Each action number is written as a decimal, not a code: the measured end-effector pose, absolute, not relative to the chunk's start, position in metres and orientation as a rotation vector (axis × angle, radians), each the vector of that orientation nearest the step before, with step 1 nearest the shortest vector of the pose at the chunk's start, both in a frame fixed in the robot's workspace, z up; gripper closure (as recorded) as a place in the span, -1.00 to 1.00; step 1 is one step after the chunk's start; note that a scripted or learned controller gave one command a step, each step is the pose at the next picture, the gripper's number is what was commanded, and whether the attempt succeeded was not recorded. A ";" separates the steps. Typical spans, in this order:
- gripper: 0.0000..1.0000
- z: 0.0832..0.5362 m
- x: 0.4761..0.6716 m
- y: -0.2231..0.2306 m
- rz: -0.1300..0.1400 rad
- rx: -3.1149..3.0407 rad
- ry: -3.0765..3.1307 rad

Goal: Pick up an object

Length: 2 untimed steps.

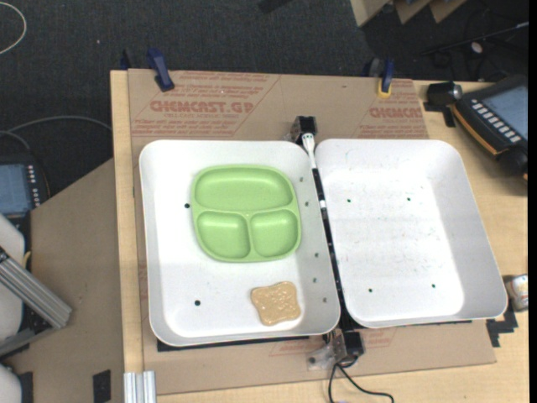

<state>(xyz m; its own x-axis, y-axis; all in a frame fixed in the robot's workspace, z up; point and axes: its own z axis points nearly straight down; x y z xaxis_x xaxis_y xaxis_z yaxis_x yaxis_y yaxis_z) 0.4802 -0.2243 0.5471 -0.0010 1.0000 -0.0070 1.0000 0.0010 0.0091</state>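
Green three-compartment plastic plate [246, 212] lies flat in my left white bin [159, 250], long axis across the bin, its big compartment toward the far edge. Near it sits a tan toast-shaped piece [276, 303].

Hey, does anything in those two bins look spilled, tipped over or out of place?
Nothing stands out. The green divided plate lies flat and right side up in the left bin, and the tan cracker lies flat in front of it, apart from it. The right bin shows only faint scuffs and specks.
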 end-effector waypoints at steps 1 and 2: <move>1.00 0.420 0.479 -0.195 -0.008 2.228 2.232; 1.00 0.460 0.527 -0.225 0.002 2.214 2.215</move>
